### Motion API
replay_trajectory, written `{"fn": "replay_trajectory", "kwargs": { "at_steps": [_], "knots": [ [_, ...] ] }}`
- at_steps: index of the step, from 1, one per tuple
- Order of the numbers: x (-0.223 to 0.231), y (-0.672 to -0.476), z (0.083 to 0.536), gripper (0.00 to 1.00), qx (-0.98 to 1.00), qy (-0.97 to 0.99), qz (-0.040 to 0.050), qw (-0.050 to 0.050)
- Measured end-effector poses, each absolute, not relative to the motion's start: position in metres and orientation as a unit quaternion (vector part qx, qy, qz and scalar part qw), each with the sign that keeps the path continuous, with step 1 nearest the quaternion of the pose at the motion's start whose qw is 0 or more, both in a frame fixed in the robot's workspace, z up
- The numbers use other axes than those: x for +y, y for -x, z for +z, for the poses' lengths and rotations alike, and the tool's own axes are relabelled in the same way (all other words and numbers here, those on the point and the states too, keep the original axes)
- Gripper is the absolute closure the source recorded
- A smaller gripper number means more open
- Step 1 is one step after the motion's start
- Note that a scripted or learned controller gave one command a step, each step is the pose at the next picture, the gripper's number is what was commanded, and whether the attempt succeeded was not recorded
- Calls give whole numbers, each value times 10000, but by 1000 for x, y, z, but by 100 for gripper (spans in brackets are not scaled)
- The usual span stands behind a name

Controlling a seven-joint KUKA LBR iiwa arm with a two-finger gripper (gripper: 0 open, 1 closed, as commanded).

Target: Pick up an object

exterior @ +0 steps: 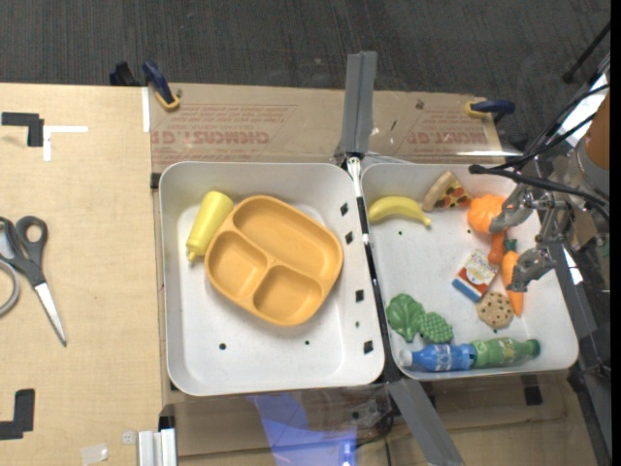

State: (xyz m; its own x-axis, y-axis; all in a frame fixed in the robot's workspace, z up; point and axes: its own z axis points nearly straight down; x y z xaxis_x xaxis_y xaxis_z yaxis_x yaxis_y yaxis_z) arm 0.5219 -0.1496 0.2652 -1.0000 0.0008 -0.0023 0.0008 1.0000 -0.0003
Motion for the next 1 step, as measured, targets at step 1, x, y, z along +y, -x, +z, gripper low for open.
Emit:
{"fn": "replay_trajectory", "kwargs": {
  "at_steps": [1],
  "knots": [
    [-182,-553,100,0,9950,-998,-1,9]
  ]
}}
